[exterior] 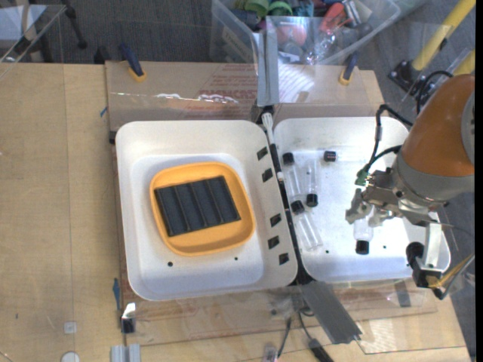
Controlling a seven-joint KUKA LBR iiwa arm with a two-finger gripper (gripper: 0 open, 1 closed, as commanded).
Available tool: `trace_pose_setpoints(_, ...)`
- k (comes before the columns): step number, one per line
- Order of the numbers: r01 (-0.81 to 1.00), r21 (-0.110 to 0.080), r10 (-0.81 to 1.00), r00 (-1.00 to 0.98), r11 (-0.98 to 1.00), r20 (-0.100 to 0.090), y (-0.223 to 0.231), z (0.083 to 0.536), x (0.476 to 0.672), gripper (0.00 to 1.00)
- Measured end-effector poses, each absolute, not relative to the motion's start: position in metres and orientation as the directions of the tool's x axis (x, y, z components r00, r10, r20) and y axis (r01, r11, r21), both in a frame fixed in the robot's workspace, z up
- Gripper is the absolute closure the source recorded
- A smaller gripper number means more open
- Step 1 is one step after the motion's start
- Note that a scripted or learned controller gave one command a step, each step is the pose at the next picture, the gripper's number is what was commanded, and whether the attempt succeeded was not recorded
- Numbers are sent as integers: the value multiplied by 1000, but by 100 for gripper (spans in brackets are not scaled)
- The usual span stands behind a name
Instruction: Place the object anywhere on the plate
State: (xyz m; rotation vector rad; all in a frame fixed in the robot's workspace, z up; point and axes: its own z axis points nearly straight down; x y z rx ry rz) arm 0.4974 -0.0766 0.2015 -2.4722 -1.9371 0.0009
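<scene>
Landmark: the left shallow white bin (136, 225). Right shallow white bin (332, 266) touching its right wall along a grey seam. Five small black clips (270, 198) in a row down that seam side. Brown cardboard sheet (189, 89) just behind the left bin, with a blue clamp (134, 68) on its rear edge. Clear plastic tub of mixed coloured oddments (302, 6) farther back, to the right. Pale wooden bench top (45, 202) to the left.

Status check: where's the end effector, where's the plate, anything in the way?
End effector low in right bin. Orange plate in left bin, black ridged block on it.
</scene>
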Motion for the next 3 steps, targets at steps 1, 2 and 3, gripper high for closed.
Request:
trace_pose_setpoints(1,984,-1,984,176,-176,-1,-43,219,575,100)
trace_pose_setpoints(2,992,0,992,127,-127,-2,-21,191,621,100)
trace_pose_setpoints(3,998,1,998,58,-58,-2,-1,188,648,100)
